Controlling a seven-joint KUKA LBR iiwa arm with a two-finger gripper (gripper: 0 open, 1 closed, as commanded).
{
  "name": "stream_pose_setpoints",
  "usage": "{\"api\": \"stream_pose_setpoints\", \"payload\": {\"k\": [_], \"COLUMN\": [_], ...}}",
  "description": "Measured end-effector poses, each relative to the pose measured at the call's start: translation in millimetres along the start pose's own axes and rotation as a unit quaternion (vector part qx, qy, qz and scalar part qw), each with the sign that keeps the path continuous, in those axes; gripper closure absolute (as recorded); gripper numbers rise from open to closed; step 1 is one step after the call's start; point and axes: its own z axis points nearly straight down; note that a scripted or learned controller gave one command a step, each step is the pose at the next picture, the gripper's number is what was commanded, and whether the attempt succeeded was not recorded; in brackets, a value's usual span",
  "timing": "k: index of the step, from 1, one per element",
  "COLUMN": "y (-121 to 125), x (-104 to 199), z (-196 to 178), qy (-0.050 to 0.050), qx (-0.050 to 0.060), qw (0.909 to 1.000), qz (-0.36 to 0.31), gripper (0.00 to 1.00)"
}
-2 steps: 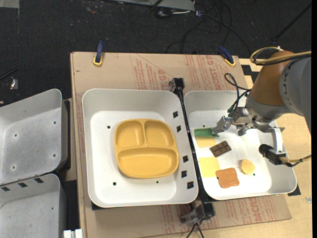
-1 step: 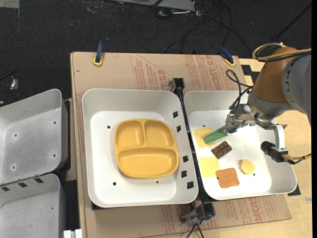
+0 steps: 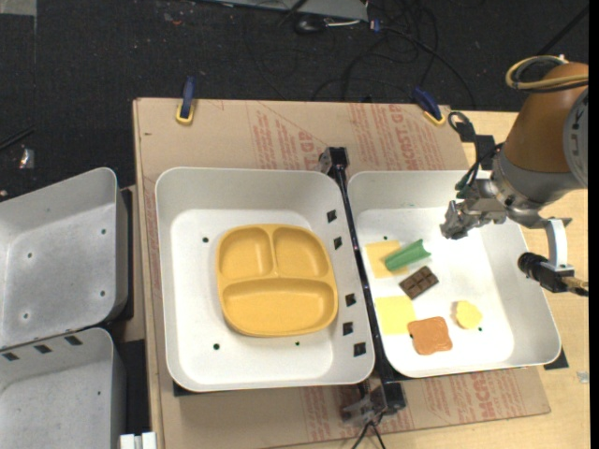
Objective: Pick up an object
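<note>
Several small items lie in the right bin [image 3: 524, 344]: a green cylinder [image 3: 406, 254], a brown chocolate-like bar [image 3: 418, 282], two pale yellow squares [image 3: 379, 254] [image 3: 394, 314], an orange slab [image 3: 430, 335] and a small yellow round piece [image 3: 467, 315]. My gripper [image 3: 456, 224] hangs over the bin's upper middle, up and to the right of the green cylinder and apart from it. Nothing shows between its fingers.
The left bin [image 3: 178, 279] holds a yellow divided plate [image 3: 277, 280]. A black divider [image 3: 351, 269] runs between the bins. Grey trays [image 3: 56, 251] sit off the bench to the left. Cables lie on the dark floor behind.
</note>
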Motion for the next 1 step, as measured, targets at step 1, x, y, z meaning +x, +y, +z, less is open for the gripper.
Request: {"api": "stream_pose_setpoints", "payload": {"k": [1], "y": [-1.3], "x": [1.2], "z": [-43.1], "qy": [0.000], "qx": [0.000], "qw": [1.0000], "qz": [-0.002], "gripper": [1.00]}}
